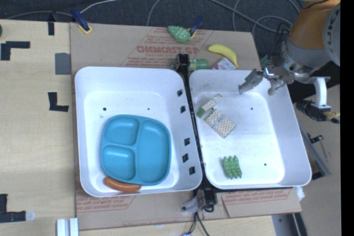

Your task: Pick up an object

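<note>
A patterned packet (217,118) lies in the right bin (287,135) near its left wall, and a green knobbly toy (232,167) sits toward the near edge. The claw (260,83) hangs over that bin's far right corner, its two fingers spread apart with nothing between them. The left bin (88,119) holds a blue divided plate (135,149) with an orange sausage (121,185) just beside it. A banana (223,53) rests on the desk

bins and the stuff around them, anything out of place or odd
Three items lie on the cardboard behind the bins: a banana, a green toy and a small packet. An orange sausage sits wedged between the blue tray and the left bin's front wall.
</note>
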